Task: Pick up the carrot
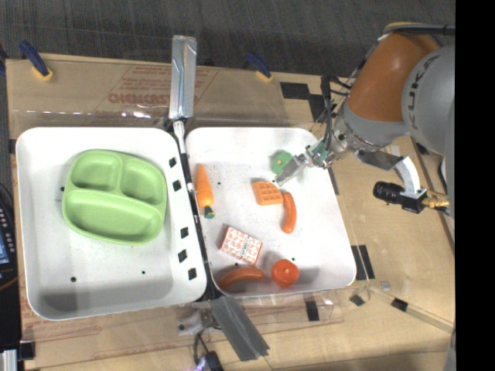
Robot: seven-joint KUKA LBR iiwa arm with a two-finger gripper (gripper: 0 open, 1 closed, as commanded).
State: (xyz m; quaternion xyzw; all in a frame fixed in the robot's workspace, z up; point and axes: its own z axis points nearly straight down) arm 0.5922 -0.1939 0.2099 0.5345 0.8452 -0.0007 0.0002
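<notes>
Carrot is lying in your right bin, hard against its left wall, long axis running up-down, orange tapered body with a small green nub at the lower end. Nothing is touching it.

Same bin is also holding: an orange waffle-textured square near the middle, a smooth orange-red sausage just beside it on the right, a pink-and-white patterned box lying flat lower down, a second reddish sausage curving along the bottom wall, and a round red tomato next to that. A small green round piece is sitting near the top right.

Left bin is carrying one light-green plastic tray, rounded, three compartments, glossy. Both bins are looking like shallow white moulded plastic with rounded corners.

Gripper is hanging over the upper right part of the right bin, just beside the green piece, well apart from the carrot. You're getting thin metallic fingers at a slant here; whether they're spread or closed, cannot tell. Nothing visibly between them.

Arm is reaching in from the right, grey with the orange band.
</notes>
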